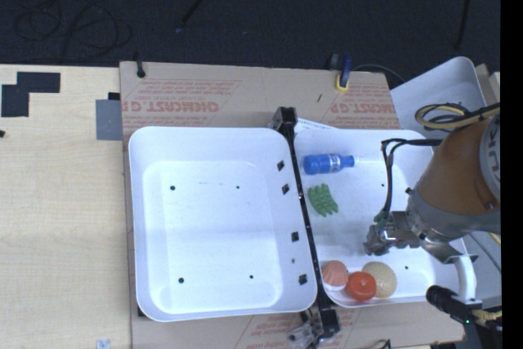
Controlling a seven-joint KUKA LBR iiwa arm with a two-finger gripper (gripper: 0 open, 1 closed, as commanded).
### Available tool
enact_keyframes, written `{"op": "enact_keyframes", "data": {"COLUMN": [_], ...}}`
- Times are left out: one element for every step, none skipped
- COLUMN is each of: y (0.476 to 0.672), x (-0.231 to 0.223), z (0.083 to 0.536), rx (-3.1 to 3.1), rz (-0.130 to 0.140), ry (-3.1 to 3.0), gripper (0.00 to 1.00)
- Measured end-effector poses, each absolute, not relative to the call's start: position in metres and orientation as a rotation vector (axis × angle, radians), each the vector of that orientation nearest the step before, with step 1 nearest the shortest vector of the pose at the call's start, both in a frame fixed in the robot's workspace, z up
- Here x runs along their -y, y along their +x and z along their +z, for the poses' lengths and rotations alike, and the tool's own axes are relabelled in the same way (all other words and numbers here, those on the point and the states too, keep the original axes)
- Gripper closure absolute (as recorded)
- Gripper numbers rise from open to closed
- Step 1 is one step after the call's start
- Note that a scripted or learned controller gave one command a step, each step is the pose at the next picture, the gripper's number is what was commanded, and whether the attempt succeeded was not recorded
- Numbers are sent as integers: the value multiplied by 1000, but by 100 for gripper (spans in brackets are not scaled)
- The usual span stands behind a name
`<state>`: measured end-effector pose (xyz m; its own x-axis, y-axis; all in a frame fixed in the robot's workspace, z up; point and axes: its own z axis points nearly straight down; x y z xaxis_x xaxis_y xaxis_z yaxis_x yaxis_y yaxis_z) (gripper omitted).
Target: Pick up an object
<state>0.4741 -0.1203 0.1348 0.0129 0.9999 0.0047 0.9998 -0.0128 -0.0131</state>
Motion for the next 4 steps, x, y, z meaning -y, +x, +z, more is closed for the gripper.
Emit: {"op": "enact_keyframes", "data": {"y": [475, 474, 476, 476], "x": [175, 111, 82, 83], "z": [163, 91, 88, 89], "rx": [2218, 2218, 2222, 2219], "rz": [2, 4, 3, 1], "ry": [-2226, -2208, -2224, -2226], "gripper": [100, 100, 100, 100]}}
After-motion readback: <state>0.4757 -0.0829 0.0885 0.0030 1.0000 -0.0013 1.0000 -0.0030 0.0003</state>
